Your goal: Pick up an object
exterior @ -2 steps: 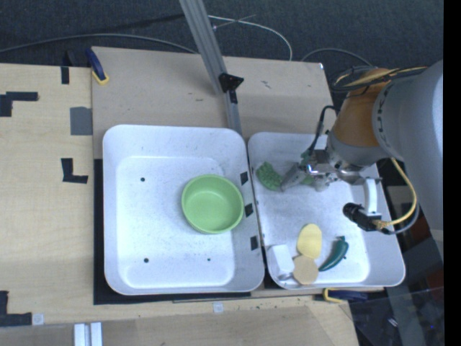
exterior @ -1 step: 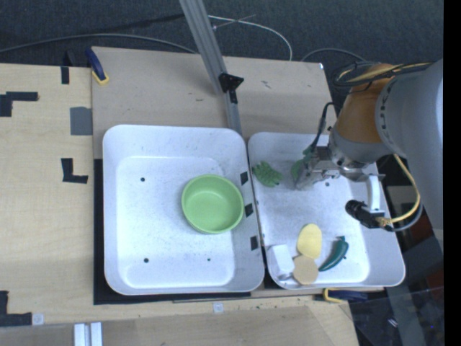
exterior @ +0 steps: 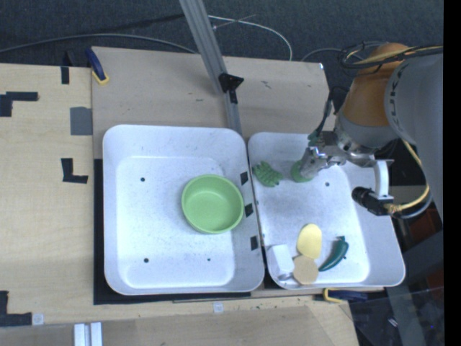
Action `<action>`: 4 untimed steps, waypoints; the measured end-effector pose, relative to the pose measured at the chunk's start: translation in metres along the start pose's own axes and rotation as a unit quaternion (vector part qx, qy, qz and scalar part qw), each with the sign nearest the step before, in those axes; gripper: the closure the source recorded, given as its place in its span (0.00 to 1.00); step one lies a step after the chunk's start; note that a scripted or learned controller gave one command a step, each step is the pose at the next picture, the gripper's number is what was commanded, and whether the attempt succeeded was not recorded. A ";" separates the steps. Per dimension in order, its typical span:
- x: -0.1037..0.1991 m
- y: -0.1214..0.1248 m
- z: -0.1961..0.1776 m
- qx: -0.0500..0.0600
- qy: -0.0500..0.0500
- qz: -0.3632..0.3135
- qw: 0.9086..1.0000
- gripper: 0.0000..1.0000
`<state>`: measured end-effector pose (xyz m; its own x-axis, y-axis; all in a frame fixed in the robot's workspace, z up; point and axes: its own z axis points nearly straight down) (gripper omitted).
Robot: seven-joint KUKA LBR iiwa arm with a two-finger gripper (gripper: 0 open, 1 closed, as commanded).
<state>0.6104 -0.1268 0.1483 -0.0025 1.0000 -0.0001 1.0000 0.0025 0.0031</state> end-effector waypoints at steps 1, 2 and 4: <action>-0.008 -0.001 -0.047 0.000 -0.001 0.001 1.000 1.00; -0.008 0.000 -0.072 0.001 0.000 0.000 1.000 1.00; 0.101 -0.012 -0.085 0.003 0.001 -0.002 1.000 1.00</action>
<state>0.5980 -0.0254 0.2330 -0.0066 1.0000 0.0018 1.0000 0.0066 -0.0024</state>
